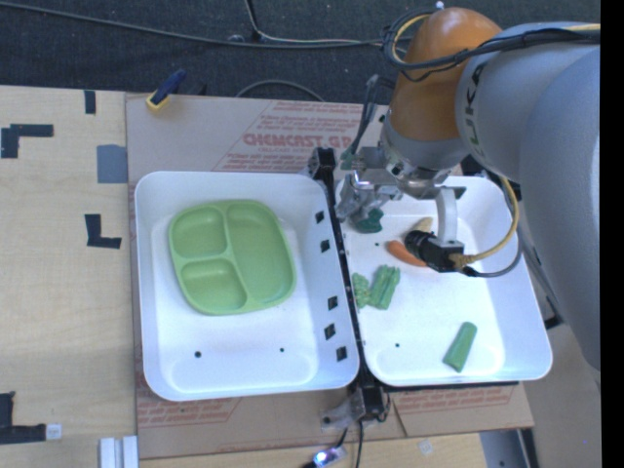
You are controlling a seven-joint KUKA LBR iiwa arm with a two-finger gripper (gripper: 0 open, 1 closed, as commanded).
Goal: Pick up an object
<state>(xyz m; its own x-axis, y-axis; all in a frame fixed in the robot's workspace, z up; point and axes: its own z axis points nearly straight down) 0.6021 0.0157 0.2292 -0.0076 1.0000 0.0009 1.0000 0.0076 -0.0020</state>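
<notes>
The tool [366, 203] hung low over the upper left corner of the right-hand shallow white bin [507, 354], close to the divider between the two bins. Directly beneath its tip lay a small dark green object [370, 223], apparently touching or just under the tool; whether the tool was apart or together could not be told. A short orange piece [402, 253] lay just to the right of that object, a light green ridged piece [377, 288] lay below it, and a light green cylindrical block [460, 346], long axis slanted, lay well apart toward the near right corner. The left-hand white bin [161, 359] carried a light green compartment plate [231, 255]. The cardboard sheet [283, 139] on the worktop bore red print reading "CHEMCAST".
</notes>
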